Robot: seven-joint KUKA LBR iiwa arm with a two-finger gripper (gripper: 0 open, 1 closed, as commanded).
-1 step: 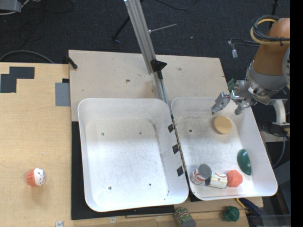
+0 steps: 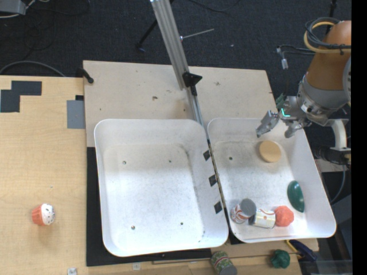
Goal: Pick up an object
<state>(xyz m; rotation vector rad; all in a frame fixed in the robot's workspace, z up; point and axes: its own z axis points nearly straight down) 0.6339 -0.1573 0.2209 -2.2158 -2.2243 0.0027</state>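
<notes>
My gripper point(image 2: 281, 126) hangs open over the far part of the right bin point(image 2: 321, 179), its two grey fingers spread wide with nothing between them. Just below it a tan round disc point(image 2: 270, 151) lies on the bin floor. Along the bin's near side sit a dark green oval piece point(image 2: 296, 195), an orange-red ball point(image 2: 284, 216), a white cylinder with red marks point(image 2: 264, 218) and a grey-and-red round object point(image 2: 243, 209).
The left bin point(image 2: 109, 171) lies beside the right one, with black clips point(image 2: 213, 180) along their shared wall. A slanted aluminium bar point(image 2: 175, 47) rises behind the bins. A small orange-and-white toy point(image 2: 43, 214) sits on the wooden table at left. Green objects point(image 2: 280, 259) lie past the front rim.
</notes>
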